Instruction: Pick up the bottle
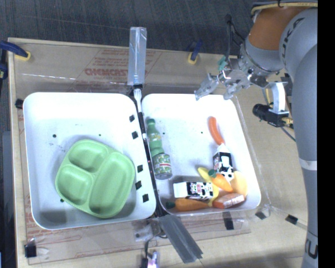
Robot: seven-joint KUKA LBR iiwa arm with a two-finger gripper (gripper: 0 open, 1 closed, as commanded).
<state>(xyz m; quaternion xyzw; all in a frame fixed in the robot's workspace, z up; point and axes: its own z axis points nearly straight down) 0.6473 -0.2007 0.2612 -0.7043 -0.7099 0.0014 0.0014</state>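
Bottle point(157, 150) lies along the right bin's point(243, 144) left wall; toy pile point(212, 188) sits near its front edge. Tray point(96, 177) sits in the left bin point(39, 116).

Grey arm point(301, 66) from right, pincer point(216, 88) spread, empty.

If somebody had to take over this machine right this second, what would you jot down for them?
End effector: above the far rim of the right bin, holding nothing.
Bottle: lying in the right bin along its left wall, cap toward the far side, apart from the carrot and the toy pile in the near corner.
Green tray: in the left bin.
Done: nothing yet.
Left: reach the bottle, grip it, lift it.
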